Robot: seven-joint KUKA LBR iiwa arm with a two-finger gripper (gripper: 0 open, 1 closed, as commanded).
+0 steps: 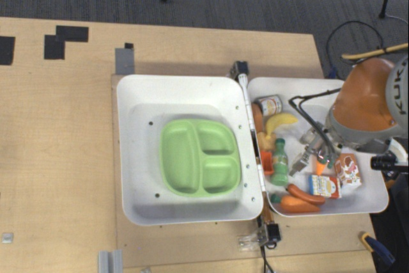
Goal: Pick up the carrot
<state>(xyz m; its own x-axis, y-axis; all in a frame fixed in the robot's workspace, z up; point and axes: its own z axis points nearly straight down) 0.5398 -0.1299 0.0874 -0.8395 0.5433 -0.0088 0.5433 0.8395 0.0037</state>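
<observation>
Right now the metal two-finger hand (311,155) hangs over the right white bin (377,201); can't tell how wide it's open, nothing seen in it. Long orange carrot (297,204) lies at the bin's near edge, touching a red sausage-shaped toy (304,193). Risk: grabbing the sausage instead, or fingers hitting the rim, w/ cartons (324,185) crowding. Open room lies in the left bin around the green divided plate (199,156).

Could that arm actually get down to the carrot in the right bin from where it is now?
Probably yes. The carrot lies on top at the near edge of the right bin, with nothing covering it. The end effector hovers close above. A red sausage-like thing lies against it, which could crowd a grab.
</observation>
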